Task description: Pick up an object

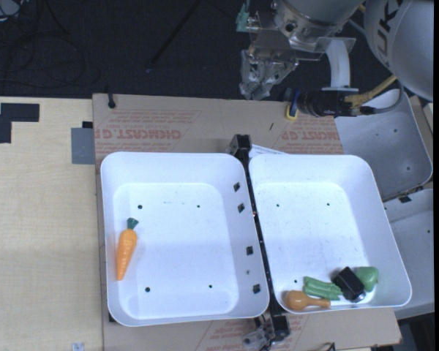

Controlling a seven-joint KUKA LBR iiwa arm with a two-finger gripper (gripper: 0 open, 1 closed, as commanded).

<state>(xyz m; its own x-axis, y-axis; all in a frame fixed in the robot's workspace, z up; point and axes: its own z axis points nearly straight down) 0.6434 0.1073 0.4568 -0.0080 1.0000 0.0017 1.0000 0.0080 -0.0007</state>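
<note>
An orange carrot (126,253) with a green top lies near the left wall of the left bin (168,168). In the near right corner of the right bin (314,168) sit a green pod-shaped vegetable (321,289), a tan pear-shaped object (304,300), a black block (349,283) and a green rounded piece (367,275), packed close together. My gripper (260,85) hangs high above the far edge of the bench, behind the divide between the bins, far from every object. I see nothing between its fingers.
The bins stand side by side on a cardboard sheet (183,126), joined by a black clip strip (249,225). The wooden bench top (36,225) stretches to the left. The arm's grey body (402,28) fills the upper right.
</note>
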